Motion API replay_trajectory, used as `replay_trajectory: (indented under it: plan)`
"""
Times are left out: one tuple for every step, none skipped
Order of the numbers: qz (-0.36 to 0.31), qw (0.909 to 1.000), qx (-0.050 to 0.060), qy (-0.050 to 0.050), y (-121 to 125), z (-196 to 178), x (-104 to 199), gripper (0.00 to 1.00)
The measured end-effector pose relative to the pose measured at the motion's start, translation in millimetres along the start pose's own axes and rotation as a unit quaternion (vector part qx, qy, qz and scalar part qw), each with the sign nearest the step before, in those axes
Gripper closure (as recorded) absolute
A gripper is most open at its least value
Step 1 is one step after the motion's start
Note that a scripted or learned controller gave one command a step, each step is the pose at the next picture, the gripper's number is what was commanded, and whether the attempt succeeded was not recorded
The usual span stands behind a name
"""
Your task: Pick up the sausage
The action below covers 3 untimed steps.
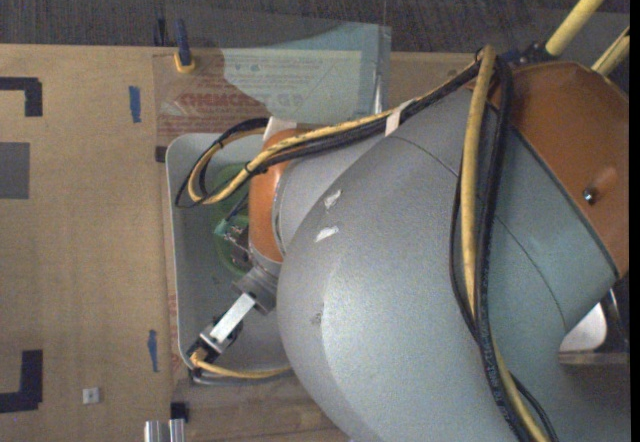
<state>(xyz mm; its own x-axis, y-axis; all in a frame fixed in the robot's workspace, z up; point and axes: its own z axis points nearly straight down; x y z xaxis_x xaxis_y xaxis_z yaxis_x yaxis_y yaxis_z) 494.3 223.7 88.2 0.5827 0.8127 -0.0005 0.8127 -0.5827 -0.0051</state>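
My grey arm [420, 270] reaches in from the right and covers most of the white bin [185, 260]. Its orange wrist band [264, 205] sits over the left part of the bin. Just left of the band, the gripper [233, 242] points down into the bin, and its tips are hidden under the wrist. A green thing [221, 226] peeks out beside the gripper, mostly covered, so I cannot tell what it is. The arm hides whatever else lies in the bin.
A yellow and black cable [205, 175] loops over the bin's far left corner. Brown cardboard [80, 230] with black and blue tape marks lies left of the bin. A printed sheet [290, 80] leans behind the bin.
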Motion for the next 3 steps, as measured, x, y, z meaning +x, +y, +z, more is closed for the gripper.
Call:
replay_trajectory:
  plan:
    - [-0.001,1.0,0.003,-0.001,-2.6,1.2,-0.1,0.0]
    - [-0.192,0.9814,0.009,-0.004,43.7,-39.5,-16.8,0.0]
    - [-0.196,0.9804,0.017,-0.006,36.3,-45.6,-15.0,1.0]
